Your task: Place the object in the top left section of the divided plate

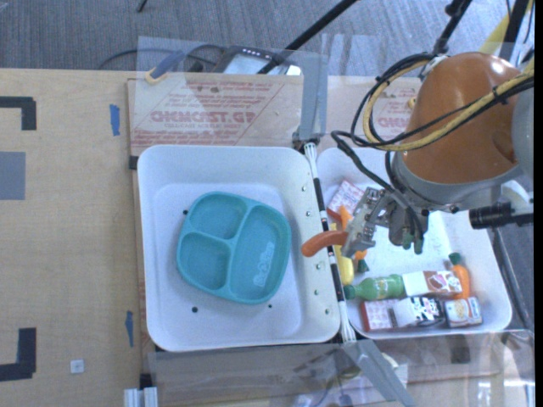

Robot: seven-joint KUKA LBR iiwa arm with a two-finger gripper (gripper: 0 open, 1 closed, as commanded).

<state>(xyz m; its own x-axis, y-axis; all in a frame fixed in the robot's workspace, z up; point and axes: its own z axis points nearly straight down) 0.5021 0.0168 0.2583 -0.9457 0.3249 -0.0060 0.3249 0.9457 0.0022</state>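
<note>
On the wooden tabletop (68,253) I saw the teal divided plate (235,247) in the left bin (161,312), while my pincer (361,236) gripped the orange sausage (322,242) over the bins' shared rims.

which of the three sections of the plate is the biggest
The right-hand section of the teal plate, nearest the bin's divider. It spans the plate's full depth, while the two left sections split that depth between them.
</note>
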